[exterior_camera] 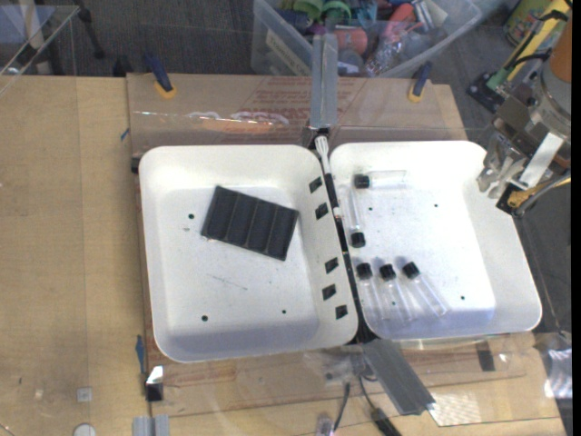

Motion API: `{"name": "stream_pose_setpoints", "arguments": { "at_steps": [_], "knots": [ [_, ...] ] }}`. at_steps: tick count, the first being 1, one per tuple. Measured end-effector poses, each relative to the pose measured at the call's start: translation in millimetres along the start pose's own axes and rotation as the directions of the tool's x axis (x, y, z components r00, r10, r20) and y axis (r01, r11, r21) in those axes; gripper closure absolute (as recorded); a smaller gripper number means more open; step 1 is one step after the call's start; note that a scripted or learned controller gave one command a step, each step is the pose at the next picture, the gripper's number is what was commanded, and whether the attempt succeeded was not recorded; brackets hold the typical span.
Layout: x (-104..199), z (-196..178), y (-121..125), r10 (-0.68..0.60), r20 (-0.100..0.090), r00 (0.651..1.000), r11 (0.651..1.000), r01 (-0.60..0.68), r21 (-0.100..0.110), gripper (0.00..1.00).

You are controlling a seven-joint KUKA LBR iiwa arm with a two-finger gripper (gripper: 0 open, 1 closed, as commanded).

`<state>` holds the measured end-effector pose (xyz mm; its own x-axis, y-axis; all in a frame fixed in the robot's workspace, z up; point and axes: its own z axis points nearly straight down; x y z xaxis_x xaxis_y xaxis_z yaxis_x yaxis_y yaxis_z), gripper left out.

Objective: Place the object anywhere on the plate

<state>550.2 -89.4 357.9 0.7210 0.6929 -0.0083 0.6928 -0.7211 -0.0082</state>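
A dark grey, ribbed rectangular plate (pixel 250 222) lies flat and slightly askew in the left shallow white plastic bin (pixel 163 330), toward its far half. The right shallow white plastic bin (pixel 508 284) holds several clear plastic vials with black caps: one (pixel 381 180) lies near the far wall, one (pixel 353 225) runs along the left wall, and three (pixel 399 289) rest side by side in the near part, caps pointing far. Both bins sit touching each other on the light wooden table (pixel 64 243). The grey arm's gripper (pixel 510 175) hangs over the right bin's far right rim, well apart from the vials and the plate. Whether the jaws are spread or pressed together cannot be told from this angle, and nothing is seen between them. A clear tub of colourful toys (pixel 363 12) stands beyond the table.
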Motion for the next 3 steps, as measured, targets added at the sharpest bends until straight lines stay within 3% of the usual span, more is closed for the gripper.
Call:
{"name": "stream_pose_setpoints", "arguments": {
  "at_steps": [1, 2, 3],
  "knots": [
    [0.3, 0.1, -0.2, 0.000, 0.000, 1.000, 1.000, 0.000, 0.000, 0.00],
    [0.2, -9.5, 0.3, 0.000, 0.001, 1.000, 1.000, 0.000, 0.001, 1.00],
    [0.5, -9.4, 0.1, -0.001, 0.001, 1.000, 1.000, 0.001, 0.001, 0.00]
  ]
}}
